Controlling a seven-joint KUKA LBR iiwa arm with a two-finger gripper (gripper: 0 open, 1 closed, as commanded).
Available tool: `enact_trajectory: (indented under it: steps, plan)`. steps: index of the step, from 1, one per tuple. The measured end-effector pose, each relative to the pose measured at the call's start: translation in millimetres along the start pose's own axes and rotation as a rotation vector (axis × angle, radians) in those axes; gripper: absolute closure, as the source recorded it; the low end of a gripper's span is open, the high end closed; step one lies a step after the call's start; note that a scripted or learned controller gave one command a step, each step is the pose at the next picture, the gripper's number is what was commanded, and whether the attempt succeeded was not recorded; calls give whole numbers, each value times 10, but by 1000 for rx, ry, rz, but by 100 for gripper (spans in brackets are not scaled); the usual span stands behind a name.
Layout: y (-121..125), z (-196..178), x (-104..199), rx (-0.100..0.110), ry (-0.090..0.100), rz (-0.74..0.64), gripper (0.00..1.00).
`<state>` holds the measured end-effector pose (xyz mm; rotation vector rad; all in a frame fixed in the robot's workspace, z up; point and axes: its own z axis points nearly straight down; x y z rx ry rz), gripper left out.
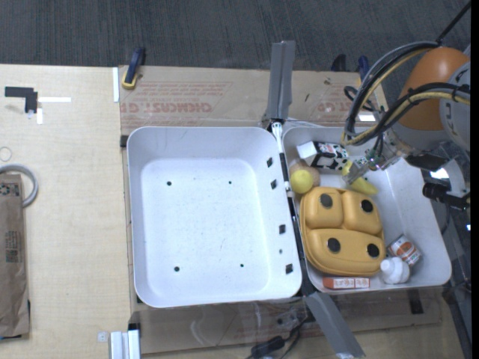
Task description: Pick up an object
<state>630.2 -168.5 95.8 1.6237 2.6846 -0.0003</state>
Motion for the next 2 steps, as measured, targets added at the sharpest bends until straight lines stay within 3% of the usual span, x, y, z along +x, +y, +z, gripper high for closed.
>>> enact_trajectory:
  steps: [1,2]
  plan:
    - [268,-95,208,1,1,-327,100]
    - [353,-1125,851,0,1,-162,100]
